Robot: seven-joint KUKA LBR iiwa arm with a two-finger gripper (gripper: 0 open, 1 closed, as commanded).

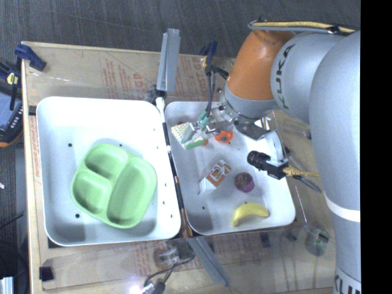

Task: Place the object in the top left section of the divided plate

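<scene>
The gripper [202, 129] is low in the far left corner of the right bin [282, 216], at a green-and-white object [188, 137]; whether it grips anything cannot be told. Just right lies an orange piece [223, 137]. The green divided plate [114, 185] sits in the left bin [52, 112], well apart.

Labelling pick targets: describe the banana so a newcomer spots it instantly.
Look at the right-hand shallow white bin, the one the grey arm reaches into. Along its near edge lies a small yellow curved banana, just below a round dark purple object. It is the bin's sole yellow item, and crescent-shaped.
</scene>
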